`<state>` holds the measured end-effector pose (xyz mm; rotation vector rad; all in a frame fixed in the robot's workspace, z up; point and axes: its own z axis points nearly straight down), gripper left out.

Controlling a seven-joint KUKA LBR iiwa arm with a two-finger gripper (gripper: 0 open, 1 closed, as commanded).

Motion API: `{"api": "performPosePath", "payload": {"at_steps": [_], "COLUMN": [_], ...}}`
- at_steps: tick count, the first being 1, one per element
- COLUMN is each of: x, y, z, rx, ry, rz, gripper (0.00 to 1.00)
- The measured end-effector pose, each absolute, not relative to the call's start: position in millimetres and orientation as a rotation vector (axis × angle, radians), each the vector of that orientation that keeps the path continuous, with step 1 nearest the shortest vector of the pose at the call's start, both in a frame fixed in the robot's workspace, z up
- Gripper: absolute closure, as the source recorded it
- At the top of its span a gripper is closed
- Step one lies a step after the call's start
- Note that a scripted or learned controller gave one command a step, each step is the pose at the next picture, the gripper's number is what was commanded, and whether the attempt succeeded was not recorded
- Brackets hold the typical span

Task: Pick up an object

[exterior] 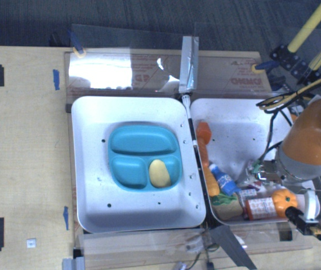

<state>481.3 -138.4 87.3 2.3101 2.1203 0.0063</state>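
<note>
1. we take the right shallow white bin (233, 114) as our landmark; the grey arm with the orange band (312, 136) leans over its right side.
2. we see the gripper (260, 172) low inside that bin, and cannot tell its state.
3. along the bin's left wall lies a long orange carrot-shaped toy (205, 151).
4. a small blue plastic bottle (223, 181) sits near the bin's front, just left of the gripper.
5. a red-labelled bottle with an orange cap (267, 206) lies at the bin's front edge.
6. left of the bin, a turquoise compartment tray (141, 142) holds a pale yellow egg-shaped piece (159, 173).
</note>
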Motion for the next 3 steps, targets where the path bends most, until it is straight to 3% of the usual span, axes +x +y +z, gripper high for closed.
{"api": "performPosePath", "payload": {"at_steps": [1,2,3], "x": [482.8,482.4,503.8], "y": [-139,-138,-105], "z": [98,98,88], "rx": [2.309,2.31,2.356], "ry": [2.115,2.116,2.054], "rz": [0.011,0.01,-0.002], "gripper": [1.0,0.0,0.0]}}
